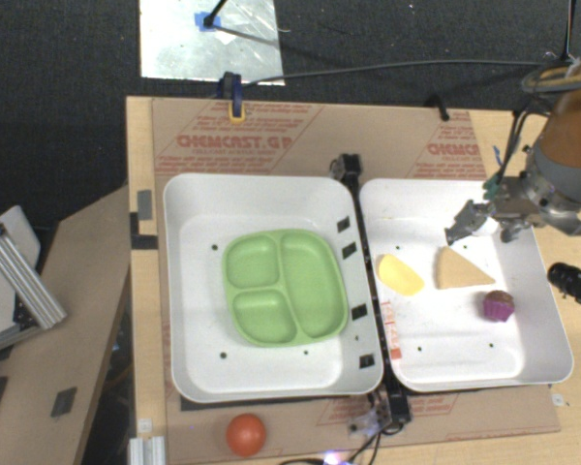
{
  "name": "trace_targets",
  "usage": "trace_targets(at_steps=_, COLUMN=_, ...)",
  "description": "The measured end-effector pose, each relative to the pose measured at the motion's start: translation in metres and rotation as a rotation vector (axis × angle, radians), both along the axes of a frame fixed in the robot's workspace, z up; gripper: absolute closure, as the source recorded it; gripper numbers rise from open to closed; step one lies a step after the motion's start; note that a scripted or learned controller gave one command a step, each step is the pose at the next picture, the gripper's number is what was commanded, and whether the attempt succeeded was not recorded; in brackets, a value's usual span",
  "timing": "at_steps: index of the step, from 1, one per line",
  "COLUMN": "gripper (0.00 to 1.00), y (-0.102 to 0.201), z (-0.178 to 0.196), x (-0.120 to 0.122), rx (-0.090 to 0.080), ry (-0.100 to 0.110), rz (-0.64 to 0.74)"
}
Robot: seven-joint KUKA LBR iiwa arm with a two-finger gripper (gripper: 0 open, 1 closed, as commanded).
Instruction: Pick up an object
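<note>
Hand above the right bin, nothing between its fingers

The hand [476,223] hovers with fingers spread; just below it lies the tan wedge [462,269], probably light and stiff, best pinched across its flat sides. Farther out sit the yellow piece [400,274] and purple piece [498,305].

bench [300,129] | on it: two white bins [198,356] side by side | orange ball [246,434] at front edge

A brown bench [271,134] printed with red lettering is set on dark carpet [58,85]. A shiny sheet [211,27] is laid past its far edge. An aluminium rail [19,274] is seen beside its left edge.
</note>
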State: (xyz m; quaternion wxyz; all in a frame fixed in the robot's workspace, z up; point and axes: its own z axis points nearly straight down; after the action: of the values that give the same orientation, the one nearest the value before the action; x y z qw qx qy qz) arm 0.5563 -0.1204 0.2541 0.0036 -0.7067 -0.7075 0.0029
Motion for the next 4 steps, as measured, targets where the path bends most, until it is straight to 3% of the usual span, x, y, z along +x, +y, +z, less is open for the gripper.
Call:
trace_targets(at_steps=1, gripper=0.0, y=0.0, z=0.005, x=0.002, rx=-0.002, ry=-0.011, rz=0.002)
trace_targets(at_steps=4, gripper=0.0, y=-0.001, z=-0.143, x=0.007, rx=0.0, ry=-0.006, rz=0.0)
